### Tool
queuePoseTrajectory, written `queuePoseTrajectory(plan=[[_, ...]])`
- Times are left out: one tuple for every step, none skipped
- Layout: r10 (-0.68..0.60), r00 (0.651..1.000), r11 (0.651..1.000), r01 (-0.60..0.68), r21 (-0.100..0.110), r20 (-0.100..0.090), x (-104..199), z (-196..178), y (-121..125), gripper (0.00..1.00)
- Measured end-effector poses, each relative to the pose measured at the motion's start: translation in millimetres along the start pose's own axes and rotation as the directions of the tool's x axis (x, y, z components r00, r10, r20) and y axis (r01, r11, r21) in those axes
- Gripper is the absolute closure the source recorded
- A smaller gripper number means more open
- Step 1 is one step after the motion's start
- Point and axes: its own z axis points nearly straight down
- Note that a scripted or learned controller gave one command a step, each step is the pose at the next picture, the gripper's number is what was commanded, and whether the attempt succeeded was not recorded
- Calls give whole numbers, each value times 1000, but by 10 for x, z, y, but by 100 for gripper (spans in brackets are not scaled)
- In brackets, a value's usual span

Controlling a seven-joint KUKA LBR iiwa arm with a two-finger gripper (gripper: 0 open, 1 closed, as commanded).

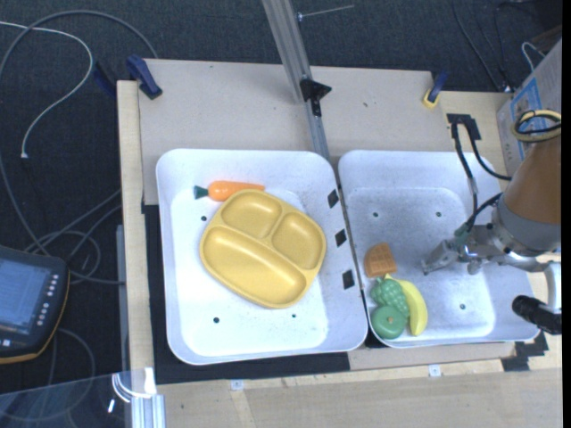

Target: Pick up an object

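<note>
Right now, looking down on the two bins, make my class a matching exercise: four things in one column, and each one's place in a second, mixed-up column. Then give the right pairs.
Things
1. carrot
2. yellow plate
3. banana
4. tool

Places
A. over the right bin's floor, right of the toy food
B. middle of the left bin
C. near front edge of the right bin, beside the green toy food
D. far side of the left bin, just beyond the plate

Pairs: 1-D, 2-B, 3-C, 4-A
</note>
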Motion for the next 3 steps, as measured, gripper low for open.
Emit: queuePoseTrajectory(plan=[[-1, 1000, 1000, 1, -3, 1, 5, 213, -5, 0], [-2, 1000, 1000, 2, -8, 1, 7, 89, 8, 100], [-2, 1000, 1000, 2, -16, 6, -44, -515, 88, 100]])
